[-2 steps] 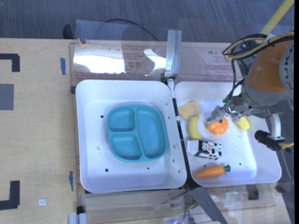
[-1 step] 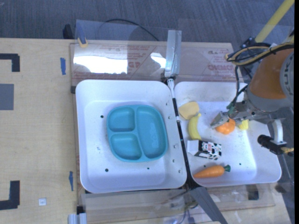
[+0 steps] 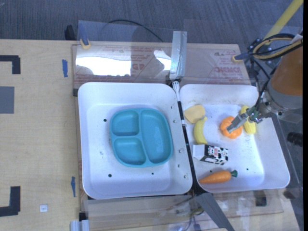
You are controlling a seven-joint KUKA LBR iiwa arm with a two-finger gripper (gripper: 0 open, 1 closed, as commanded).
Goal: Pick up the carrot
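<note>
The carrot [image 3: 217, 177], orange with a green stem end pointing right, lies flat near the front edge of the right bin [image 3: 269, 174]. My gripper [image 3: 239, 121] hangs over the back right part of that bin, directly above a round orange fruit [image 3: 230, 129]. It is well behind the carrot and a little to its right, not touching it. The carrot lies free, with nothing gripping it.
In the right bin lie a banana [image 3: 199, 131], a pale yellow piece [image 3: 194, 112], a yellow item [image 3: 250, 125] beside the gripper, and a cow-print carton [image 3: 211, 153] just behind the carrot. The left bin [image 3: 91, 143] holds a teal divided plate [image 3: 141, 136].
</note>
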